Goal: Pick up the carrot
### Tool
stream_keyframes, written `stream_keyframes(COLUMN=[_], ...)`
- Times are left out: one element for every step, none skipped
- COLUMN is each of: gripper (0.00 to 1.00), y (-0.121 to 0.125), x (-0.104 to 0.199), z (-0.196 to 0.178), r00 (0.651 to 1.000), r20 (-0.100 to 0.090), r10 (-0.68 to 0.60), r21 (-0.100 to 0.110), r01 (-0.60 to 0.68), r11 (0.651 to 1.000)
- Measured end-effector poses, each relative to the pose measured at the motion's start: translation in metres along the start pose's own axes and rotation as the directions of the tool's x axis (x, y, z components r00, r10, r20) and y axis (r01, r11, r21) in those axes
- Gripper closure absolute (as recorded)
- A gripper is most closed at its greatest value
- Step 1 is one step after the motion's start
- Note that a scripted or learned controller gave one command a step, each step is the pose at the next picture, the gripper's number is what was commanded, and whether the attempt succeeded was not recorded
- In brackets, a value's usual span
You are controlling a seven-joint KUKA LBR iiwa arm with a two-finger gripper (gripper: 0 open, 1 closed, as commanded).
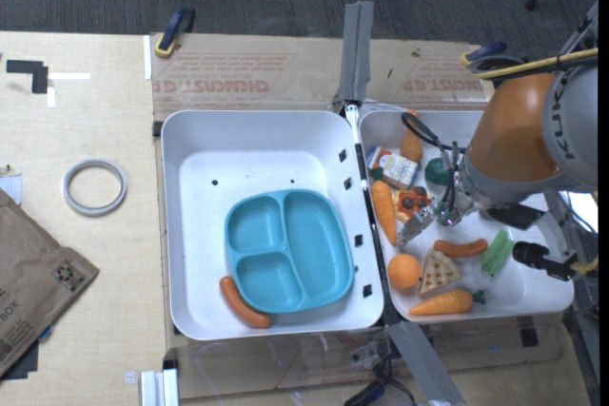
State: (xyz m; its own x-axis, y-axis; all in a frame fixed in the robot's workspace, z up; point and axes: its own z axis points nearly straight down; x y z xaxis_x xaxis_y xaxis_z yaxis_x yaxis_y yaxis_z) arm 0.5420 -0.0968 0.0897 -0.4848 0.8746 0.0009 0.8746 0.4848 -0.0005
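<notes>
Orange carrot (443,302) lies flat on the floor of the right bin (557,299), near its front wall, green top pointing right, just beside a waffle-like toy (439,272) and an orange ball (403,270). Nothing lifted yet! The gripper (419,225) hangs over the bin's middle, nearer a second, longer orange piece (383,211) along the left wall. Its fingers look slightly parted with nothing between them, though clutter blurs that. Reaching, closing and lifting all remain.
</notes>
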Motion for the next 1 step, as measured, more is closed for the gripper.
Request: stream_keyframes(gripper=[0.0], y=[-0.0513], x=[0.0221], z=[-0.0001], r00=[0.941], r20=[-0.001], r10=[-0.338], r21=[-0.001], r01=[0.338], r11=[0.941])
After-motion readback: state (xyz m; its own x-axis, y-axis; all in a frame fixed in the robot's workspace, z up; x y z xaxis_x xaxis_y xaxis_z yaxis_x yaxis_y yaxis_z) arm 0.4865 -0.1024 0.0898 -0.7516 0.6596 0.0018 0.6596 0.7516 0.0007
